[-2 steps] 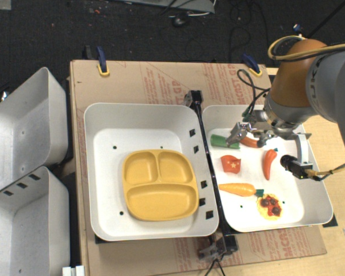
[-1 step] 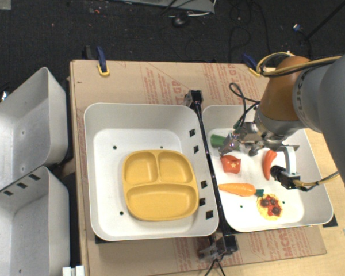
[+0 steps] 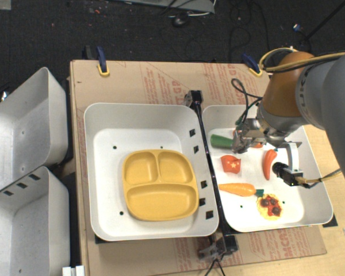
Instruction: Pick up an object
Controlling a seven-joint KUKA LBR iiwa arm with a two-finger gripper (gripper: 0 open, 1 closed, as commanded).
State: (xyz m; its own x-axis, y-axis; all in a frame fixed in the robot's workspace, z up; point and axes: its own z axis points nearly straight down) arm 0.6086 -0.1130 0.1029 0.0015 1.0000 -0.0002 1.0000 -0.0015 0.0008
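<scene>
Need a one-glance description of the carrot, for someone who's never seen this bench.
Look in the right bin, the one with the toy food. The carrot lies flat near its front left, below the strawberry and left of the small pizza. It is the only long orange piece, with a small green stub at one end.

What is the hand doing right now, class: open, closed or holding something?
Hand: low in the right bin beside the green toy; open or closed cannot be told.
</scene>
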